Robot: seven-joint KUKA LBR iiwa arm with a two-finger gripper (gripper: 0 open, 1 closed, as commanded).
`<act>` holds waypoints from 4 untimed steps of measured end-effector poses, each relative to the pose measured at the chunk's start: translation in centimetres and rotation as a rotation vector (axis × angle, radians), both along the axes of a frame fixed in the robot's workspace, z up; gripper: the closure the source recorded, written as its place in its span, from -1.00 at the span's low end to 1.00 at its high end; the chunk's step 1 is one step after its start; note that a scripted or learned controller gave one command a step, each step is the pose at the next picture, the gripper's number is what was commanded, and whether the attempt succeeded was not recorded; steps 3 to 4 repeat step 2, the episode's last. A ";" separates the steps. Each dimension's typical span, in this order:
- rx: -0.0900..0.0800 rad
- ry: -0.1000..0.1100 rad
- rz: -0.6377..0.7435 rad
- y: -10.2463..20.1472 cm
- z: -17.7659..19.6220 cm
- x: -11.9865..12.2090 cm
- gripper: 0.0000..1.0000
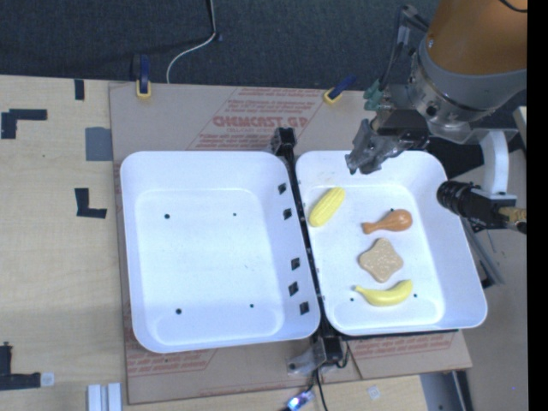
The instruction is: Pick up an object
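The gripper hangs above the right bin's far rim, behind the corn cob; I can't tell its state.

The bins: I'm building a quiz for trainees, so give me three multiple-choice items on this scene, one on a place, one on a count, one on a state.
1. Where does the corn lie?
A. left bin
B. right bin, near the divider
C. on the cardboard

2. How many items lie in the right bin?
A. two
B. six
C. four

3. Where is the gripper?
A. above the right bin's far edge
B. pressed on the banana
C. deep in the left bin

Key: 1 B, the corn sits by the centre divider. 2 C: corn, drumstick, bread, banana. 3 A, it hangs at the far rim, apart from all items.
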State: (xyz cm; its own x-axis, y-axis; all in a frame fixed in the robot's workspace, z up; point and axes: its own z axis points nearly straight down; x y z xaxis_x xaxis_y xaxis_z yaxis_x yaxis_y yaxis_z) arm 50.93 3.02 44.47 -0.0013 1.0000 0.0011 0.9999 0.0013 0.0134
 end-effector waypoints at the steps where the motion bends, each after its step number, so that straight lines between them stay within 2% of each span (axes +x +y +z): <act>1: -0.001 0.010 0.003 4.1 1.6 4.1 1.00; 2: -0.002 0.022 0.001 5.2 -3.7 -0.8 1.00; 4: -0.002 0.022 0.001 5.2 -3.7 -0.8 1.00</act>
